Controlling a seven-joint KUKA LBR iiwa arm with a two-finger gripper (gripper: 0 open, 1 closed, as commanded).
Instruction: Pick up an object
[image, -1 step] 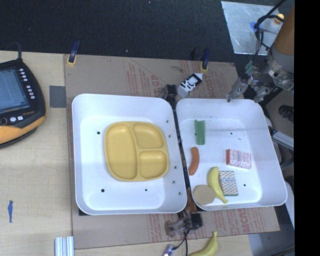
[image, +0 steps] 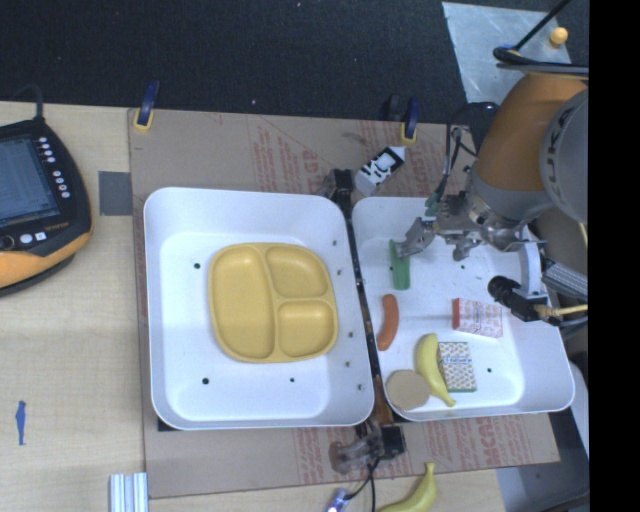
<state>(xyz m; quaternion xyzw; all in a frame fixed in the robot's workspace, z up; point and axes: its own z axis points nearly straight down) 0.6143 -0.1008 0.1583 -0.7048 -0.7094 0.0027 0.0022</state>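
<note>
Right of frame centre, the pincer (image: 432, 236), its spread impossible to tell, hangs over the right bin (image: 560, 385) just above a small green block (image: 401, 273), which could skid against the nearby sausage (image: 388, 321) if nudged.

You see the gripper (image: 437, 240) low over the right bin (image: 530, 395), beside a green block (image: 401, 272); sausage (image: 388, 321) and banana (image: 432, 368) lie nearer you. A yellow tray (image: 272, 301) fills the left bin (image: 180, 390).
</note>
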